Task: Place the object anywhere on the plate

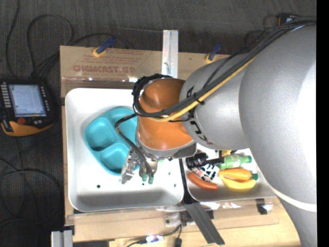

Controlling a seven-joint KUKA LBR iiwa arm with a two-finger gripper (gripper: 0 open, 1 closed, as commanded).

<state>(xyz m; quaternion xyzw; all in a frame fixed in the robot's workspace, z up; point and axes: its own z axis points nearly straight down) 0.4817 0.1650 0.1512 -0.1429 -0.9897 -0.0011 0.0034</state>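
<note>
The hand (138, 173) hangs low over the left bin (82, 189), at about six o'clock from the orange band (159, 120) above the wrist. Its fingers (127, 173) point down toward the white floor of that bin; they look slightly spread with nothing seen between them, though the view is too small to be sure. Just at ten o'clock from the hand lies the plate (105, 138), a turquoise tray with divided compartments, tilted in the bin; its lower right corner sits just beside the fingers, and I cannot tell whether they touch.

At three o'clock from the hand, across the wall between the two bins, the right bin (193, 194) holds a cluster of toy foods: an orange-red piece (201, 182) like a carrot or sausage, a yellow banana-like piece (239, 181), a green bottle (235, 161) and a black and white item (205, 168). The grey arm (267, 112) covers most of that bin and fills the three o'clock side of the view, a yellow cable (226, 78) running along it.

At nine o'clock, off the bench (103, 66), a control pendant (24, 107) lies on the dark floor.
</note>
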